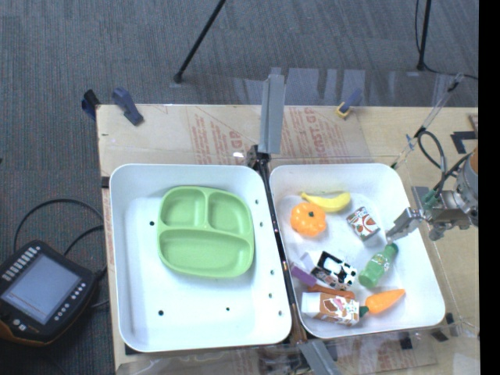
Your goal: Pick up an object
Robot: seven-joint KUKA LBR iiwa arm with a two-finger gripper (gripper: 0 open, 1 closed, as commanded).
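2 white bins side by side. Landmark = the green divided plate [207, 231], 1 of it, 3 compartments, lying in the left bin [137, 319] w/ nothing on it.

Everything else sits right of the plate, in the right bin [426, 287]. Nearest the plate: 1 orange mini pumpkin [308, 219], and 1 yellow banana [328, 201] just above-right of it. Lower down: 1 purple item [301, 273], partly hidden, 1 black-and-white cow-print carton [336, 271], and 1 white/red-brown carton [330, 306] lying flat near the bin's front wall. Further right: 1 small red-and-white can [362, 223], 1 green bottle [378, 264] tilted, 1 carrot [384, 301] beside the flat carton.

Farthest from the plate: my gripper [408, 223], at the right bin's right side, above the green bottle. Fingers: can't tell if apart or together, too small/blurred. Nothing seen b/w them.
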